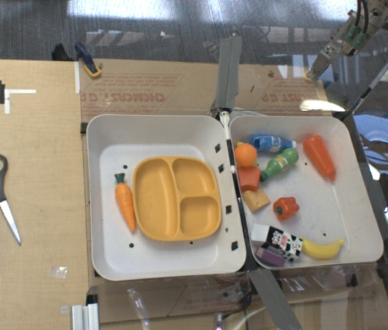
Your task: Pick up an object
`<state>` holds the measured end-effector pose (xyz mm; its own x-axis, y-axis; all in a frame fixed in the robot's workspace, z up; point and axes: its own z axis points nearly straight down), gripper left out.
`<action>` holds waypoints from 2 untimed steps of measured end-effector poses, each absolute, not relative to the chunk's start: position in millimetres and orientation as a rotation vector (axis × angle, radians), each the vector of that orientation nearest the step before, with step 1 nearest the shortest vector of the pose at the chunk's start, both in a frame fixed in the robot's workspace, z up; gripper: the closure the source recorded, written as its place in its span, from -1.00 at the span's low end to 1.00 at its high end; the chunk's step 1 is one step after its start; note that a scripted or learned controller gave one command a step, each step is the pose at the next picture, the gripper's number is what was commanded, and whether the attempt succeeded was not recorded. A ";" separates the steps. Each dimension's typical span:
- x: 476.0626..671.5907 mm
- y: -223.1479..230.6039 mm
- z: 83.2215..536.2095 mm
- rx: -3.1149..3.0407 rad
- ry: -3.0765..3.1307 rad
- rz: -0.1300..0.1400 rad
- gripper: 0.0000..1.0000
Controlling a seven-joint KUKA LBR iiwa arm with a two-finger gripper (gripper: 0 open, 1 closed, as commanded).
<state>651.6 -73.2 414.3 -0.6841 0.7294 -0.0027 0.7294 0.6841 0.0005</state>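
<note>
Bins number two, white and shallow, side by side on a bench: the left bin (104, 184) carries one yellow three-part tray (178, 198) at its centre and one small carrot (125, 202) lying just beside the tray at 9 o'clock. The right bin (358, 184) holds nine toys. One larger carrot (319, 157) lies at 1 o'clock, one banana (323, 249) at 5 o'clock, one green bottle (280, 164) and one blue bottle (272, 143) toward 11 o'clock. One orange (246, 155) sits against the left wall above one red block (249, 179) and one tan cracker (256, 199). One red pepper (286, 207) rests near centre; one cow-print carton (279, 243) lies at 7 o'clock, touching the banana's end. The gripper (334, 47) hangs well above the right bin at the frame's 1 o'clock, nothing between its fingers, jaws' spacing impossible to tell. One pair of scissors (0, 191) lies at far 9 o'clock
</note>
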 end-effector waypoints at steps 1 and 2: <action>631.4 -223.0 438.0 1.018 2.967 -0.002 1.00; 644.5 -137.3 405.7 1.061 2.957 0.000 1.00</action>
<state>644.5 -137.3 405.7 -0.7720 0.6356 -0.0005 0.6356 0.7720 0.0003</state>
